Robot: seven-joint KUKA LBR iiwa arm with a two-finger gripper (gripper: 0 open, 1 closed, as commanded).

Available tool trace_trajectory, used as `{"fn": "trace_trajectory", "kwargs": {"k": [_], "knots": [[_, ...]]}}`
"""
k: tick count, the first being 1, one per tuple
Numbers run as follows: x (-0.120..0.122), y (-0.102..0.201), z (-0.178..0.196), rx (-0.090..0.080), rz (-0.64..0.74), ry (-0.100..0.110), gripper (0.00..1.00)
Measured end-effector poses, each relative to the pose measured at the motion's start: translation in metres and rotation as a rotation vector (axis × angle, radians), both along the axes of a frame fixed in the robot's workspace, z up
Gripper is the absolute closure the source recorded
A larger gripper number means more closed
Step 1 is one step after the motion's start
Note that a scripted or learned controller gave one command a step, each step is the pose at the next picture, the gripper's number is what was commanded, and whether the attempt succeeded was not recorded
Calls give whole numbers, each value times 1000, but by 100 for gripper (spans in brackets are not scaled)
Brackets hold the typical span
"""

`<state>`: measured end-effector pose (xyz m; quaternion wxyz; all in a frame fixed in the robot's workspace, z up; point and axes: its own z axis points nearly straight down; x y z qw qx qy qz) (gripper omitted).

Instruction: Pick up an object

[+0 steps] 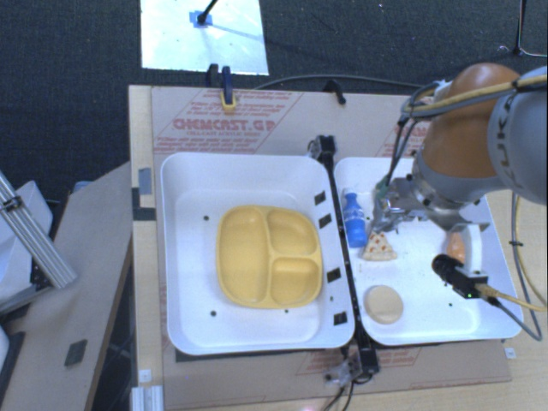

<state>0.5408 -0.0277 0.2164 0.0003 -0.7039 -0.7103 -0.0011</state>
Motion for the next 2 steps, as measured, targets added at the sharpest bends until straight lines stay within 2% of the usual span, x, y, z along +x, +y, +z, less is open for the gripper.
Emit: {"fn": "trace_trajectory", "kwargs": {"k": [2], "knots": [[9,105,-5,1,1,-1,100]]}}
